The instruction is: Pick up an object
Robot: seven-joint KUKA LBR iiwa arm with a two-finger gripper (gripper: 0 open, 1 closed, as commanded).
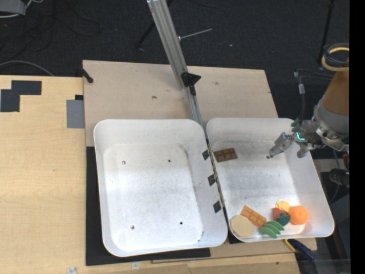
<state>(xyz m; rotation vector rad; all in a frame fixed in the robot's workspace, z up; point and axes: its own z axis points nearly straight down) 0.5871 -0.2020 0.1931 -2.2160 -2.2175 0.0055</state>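
The left bin (151, 187) is lying in the lower centre of the frame with nothing to pick in it. Just right of the divider, the right bin (256, 141) is holding a brown chocolate bar (224, 154) alone near its upper left. Along its lower edge a cluster is sitting: a round cracker (243, 226), a waffle piece (253, 216), a green item (272, 228), a yellow-and-red piece (281, 209) and an orange (298, 214), touching or nearly so. The gripper (280, 145) is hovering over the bin's upper right, apparently carrying nothing; whether its fingers are spread I cannot tell. The lone chocolate bar looks the easiest target: centre over it and descend straight, avoiding the crowded corner.
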